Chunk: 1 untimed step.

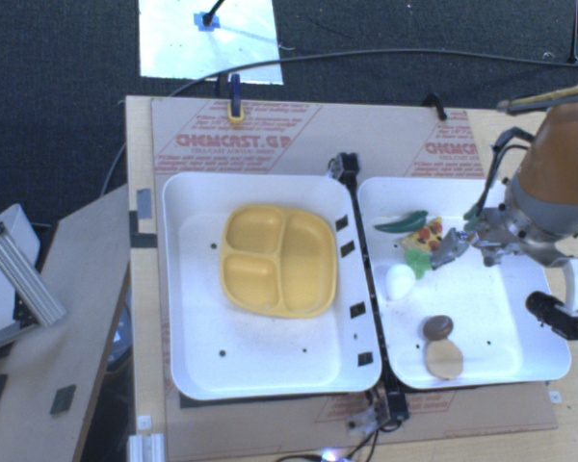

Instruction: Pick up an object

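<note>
**Hand low in the right bin, at the edge of the toy pile**

I see the arm (pixel 559 176) reaching in over the right bin (pixel 520 354), with the hand (pixel 450 248) down near the bin floor in its upper half. From this angle I cannot tell whether the hand is apart, together, or clamped on anything.

Objects relative to the hand:
- A small cluster of coloured pieces (pixel 422 243), yellow, green and red, lies just beside the hand's tip, on the side away from the arm. It looks touching or nearly so; I cannot separate the two.
- A green pepper-shaped piece (pixel 402 223) lies just beyond that cluster, further from the arm and slightly toward the bin's far wall.
- A white egg-like object (pixel 400 281) sits near the hand, toward the camera and on the side away from the arm, close to the divide between the bins.
- A dark round piece (pixel 437 327) and a tan disc (pixel 444 359) lie touching each other, well apart from the hand, toward the bin's near wall.

The left bin (pixel 197 354) holds a yellow divided plate (pixel 277 260), well apart from the hand. Both bins rest on the desk (pixel 270 138).
</note>
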{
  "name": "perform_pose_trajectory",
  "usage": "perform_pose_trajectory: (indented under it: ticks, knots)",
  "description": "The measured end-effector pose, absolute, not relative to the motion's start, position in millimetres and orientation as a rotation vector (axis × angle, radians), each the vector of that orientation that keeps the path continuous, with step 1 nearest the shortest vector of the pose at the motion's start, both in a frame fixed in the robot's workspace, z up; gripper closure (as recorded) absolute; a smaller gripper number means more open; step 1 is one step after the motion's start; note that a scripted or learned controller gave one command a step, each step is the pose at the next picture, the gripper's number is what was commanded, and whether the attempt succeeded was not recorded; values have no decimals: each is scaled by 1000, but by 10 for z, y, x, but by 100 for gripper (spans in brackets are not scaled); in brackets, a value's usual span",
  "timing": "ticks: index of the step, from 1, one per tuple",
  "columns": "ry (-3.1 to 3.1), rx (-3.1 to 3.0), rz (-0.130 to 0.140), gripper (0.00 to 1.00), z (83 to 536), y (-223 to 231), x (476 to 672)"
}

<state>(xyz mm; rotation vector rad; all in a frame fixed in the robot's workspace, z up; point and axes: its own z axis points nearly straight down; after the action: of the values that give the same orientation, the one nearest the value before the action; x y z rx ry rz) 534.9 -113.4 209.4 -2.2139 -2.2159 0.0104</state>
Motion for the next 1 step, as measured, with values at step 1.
perform_pose_trajectory:
  ticks: [1]
  knots:
    - [-2226,-2218,-2,0,2157,-1131,5376]
